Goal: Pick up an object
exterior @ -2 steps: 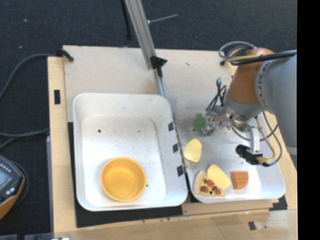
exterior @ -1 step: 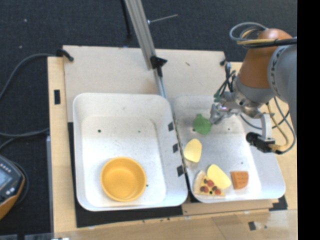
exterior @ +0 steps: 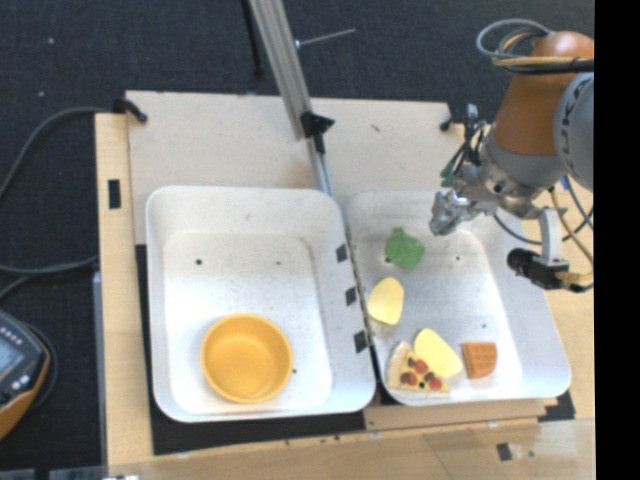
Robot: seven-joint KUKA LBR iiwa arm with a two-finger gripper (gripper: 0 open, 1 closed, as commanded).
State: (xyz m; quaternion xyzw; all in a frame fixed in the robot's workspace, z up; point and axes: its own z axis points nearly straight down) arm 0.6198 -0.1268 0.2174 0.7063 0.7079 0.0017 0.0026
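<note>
The right bin holds a green leafy piece, a pale yellow wedge, a yellow slice lying over a pizza-like piece with red dots, and an orange block. My gripper hangs over the far part of the right bin, to the right of and slightly beyond the green piece. Nothing shows between its fingers. The left bin holds a yellow bowl near its front.
A slanted metal rail runs from the top of the view down to the gap between the bins. Cables and a black connector hang beside the arm at the right bin's right rim. A black cable lies left of the bench.
</note>
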